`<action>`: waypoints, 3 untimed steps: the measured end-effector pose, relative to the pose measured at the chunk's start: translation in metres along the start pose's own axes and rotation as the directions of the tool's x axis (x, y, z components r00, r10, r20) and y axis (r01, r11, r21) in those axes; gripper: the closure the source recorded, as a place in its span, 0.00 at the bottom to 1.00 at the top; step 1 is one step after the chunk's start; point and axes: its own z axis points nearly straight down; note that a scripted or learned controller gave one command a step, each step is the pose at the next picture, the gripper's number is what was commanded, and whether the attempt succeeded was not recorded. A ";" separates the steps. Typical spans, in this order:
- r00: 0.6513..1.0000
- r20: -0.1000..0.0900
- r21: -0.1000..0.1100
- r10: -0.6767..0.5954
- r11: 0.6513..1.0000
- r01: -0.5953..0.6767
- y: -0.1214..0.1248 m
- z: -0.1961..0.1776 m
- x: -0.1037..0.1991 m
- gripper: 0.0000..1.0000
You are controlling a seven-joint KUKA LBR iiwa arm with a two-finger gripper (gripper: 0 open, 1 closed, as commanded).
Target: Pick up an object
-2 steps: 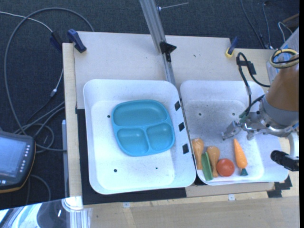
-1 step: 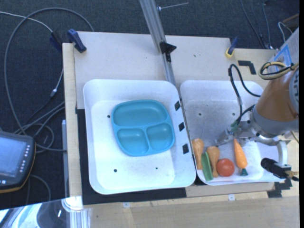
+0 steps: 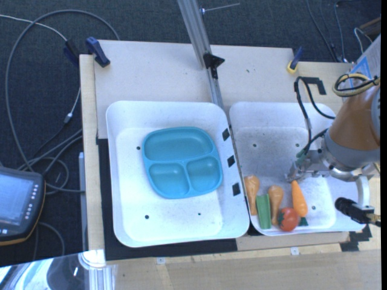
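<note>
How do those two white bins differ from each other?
The left bin holds one blue divided plate, lying flat near its middle. The right bin holds several small toy vegetables, bunched along its near edge. The gripper hangs over the right bin, not the left. Both are shallow and white.

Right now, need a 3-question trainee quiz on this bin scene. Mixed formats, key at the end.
1. True or false: the blue divided plate lies in the left bin.
2. Which item lies nearest the pincer? A) orange carrot B) green vegetable C) red tomato
3. Fill in: the toy foods are clustered along the ___ edge of the right bin.

Key: 1 true; 2 A; 3 near (bottom) edge.
</note>
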 end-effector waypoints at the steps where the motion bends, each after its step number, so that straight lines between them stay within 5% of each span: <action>1: 1.000 0.003 -0.005 0.000 1.000 0.000 0.004 -0.044 -0.004 1.00; 3: 1.000 0.003 -0.008 -0.002 1.000 0.002 0.007 -0.165 0.011 1.00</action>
